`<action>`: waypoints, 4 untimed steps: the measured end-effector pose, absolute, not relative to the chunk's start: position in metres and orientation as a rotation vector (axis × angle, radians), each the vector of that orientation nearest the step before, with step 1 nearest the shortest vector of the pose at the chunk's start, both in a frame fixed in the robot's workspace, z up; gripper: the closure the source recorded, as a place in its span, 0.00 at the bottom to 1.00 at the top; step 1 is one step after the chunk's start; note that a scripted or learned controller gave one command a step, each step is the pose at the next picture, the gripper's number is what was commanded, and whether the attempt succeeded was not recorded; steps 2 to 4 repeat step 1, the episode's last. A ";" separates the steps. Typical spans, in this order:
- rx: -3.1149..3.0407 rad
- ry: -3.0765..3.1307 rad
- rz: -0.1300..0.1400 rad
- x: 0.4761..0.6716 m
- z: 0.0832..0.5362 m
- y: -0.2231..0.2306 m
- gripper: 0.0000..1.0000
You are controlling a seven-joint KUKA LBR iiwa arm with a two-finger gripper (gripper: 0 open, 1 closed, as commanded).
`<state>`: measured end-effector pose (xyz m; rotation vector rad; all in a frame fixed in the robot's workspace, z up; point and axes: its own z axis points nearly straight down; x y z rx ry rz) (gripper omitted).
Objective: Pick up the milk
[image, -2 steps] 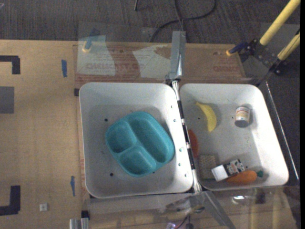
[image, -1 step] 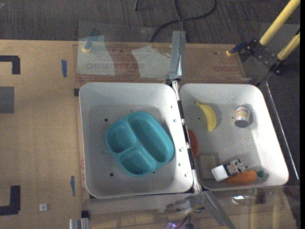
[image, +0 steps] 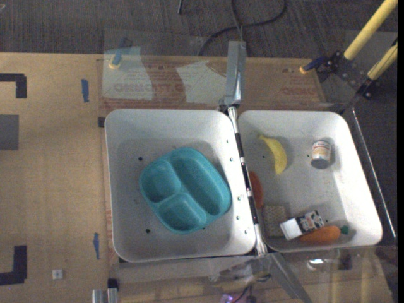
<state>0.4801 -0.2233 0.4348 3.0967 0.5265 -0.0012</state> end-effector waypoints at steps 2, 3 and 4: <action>3.092 0.570 -0.006 0.488 0.419 -0.222 1.00; 3.092 0.570 -0.006 0.488 0.419 -0.222 1.00; 3.092 0.570 -0.006 0.488 0.419 -0.222 1.00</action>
